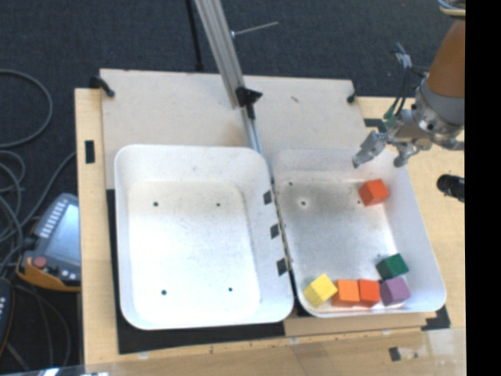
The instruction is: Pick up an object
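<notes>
The gripper hangs above the far edge of the right bin, its two fingers spread apart with nothing between them. Near it, a little toward the front, lies an orange cube, alone and apart from the others. I think this is the best target: lower straight over it and close on two flat sides. The yellow cube, orange blocks, purple cube and green cube crowd the front wall.
</notes>
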